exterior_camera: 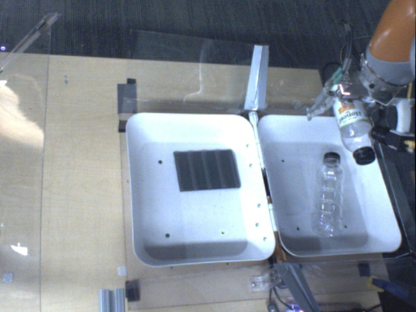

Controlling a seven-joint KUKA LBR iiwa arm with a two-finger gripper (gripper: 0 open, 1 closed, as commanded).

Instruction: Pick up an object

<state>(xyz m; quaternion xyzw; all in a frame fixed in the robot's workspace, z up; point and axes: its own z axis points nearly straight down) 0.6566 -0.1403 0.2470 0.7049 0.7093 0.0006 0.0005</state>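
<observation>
Gripper [339,95] had a labelled bottle [353,127] w/ black cap pinched in its fingers, hanging above right bin [383,236]; clear bottle [328,194] lay inside.

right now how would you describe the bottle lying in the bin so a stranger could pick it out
Look at the right-hand white bin. The clear bottle lies lengthwise on its floor, dark cap toward the far wall. Unlike the labelled bottle up by the gripper, it is bare, see-through and resting in the bin.
</observation>
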